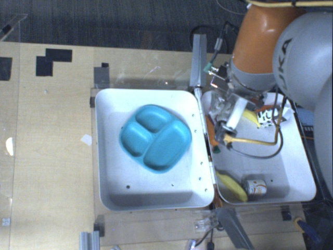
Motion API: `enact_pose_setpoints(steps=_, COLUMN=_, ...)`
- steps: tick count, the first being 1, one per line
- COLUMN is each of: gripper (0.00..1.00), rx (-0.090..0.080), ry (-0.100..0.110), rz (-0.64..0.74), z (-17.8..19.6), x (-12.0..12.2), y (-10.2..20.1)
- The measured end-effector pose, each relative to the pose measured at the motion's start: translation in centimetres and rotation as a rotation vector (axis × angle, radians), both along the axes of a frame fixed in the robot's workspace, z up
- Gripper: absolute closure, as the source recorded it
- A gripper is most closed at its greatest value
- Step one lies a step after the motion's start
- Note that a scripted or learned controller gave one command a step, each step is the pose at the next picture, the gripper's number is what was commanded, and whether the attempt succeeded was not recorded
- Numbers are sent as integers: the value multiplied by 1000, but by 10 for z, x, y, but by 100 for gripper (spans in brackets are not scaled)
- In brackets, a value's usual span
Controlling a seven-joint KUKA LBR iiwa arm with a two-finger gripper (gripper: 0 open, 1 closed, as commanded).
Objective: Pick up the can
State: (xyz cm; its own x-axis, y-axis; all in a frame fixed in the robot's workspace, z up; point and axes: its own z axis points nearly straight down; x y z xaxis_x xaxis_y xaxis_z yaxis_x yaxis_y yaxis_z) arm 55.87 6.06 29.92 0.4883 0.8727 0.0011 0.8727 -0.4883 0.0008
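Counting across the worktop (52, 139) gives two shallow white bins side by side. One blue three-compartment plate (156, 138) lies alone in the left bin (112, 191), near its middle. In the right bin (296, 186) there is one can (256, 187), lying near the front wall, with one yellow banana (232, 187) just beside it on its left. A second yellowish item (251, 117) sits farther back in that bin, partly hidden by the arm, beside a black-and-white patterned tag (267, 116); what it is cannot be told. The grey arm with its orange band (263, 30) reaches down over the back left part of the right bin, and the claw (218, 137) hangs there, well apart from the can. Whether the claw is apart or together cannot be told.
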Motion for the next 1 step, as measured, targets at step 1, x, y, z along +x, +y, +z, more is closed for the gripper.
enact_pose_setpoints(steps=1, gripper=100, rx=0, ry=0, rz=-153, z=-23, x=22, y=103)
